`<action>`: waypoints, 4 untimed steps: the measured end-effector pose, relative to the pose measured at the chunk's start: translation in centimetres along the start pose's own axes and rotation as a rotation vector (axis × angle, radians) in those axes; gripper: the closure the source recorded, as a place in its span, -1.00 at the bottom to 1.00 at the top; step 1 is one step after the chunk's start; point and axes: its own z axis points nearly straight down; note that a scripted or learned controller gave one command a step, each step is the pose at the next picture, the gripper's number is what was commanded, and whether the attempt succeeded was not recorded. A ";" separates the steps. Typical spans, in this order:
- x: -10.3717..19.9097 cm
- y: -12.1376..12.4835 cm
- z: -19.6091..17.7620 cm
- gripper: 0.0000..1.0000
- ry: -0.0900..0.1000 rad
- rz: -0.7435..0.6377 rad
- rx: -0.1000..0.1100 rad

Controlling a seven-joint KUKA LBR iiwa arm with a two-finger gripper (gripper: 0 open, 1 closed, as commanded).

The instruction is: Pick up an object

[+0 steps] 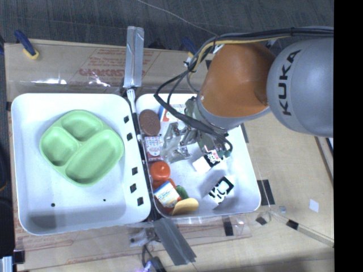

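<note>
The tool hangs low in the right bin; whether it is apart or together cannot be told, and nothing shows clamped in it. Beside it toward the divider lie a brown disc and a red-capped bottle. The bottle looks light, stiff and likely slippery, so its body seems the best hold.
</note>
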 end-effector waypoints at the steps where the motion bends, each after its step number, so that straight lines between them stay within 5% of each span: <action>1: -3.1 -2.4 3.8 1.00 0.005 -0.029 -0.003; 2: -3.3 -0.7 3.6 1.00 0.004 -0.263 -0.004; 3: -4.4 -2.5 -4.9 1.00 -0.004 -0.149 0.001; 4: -9.8 3.7 -2.0 1.00 0.000 -0.306 -0.003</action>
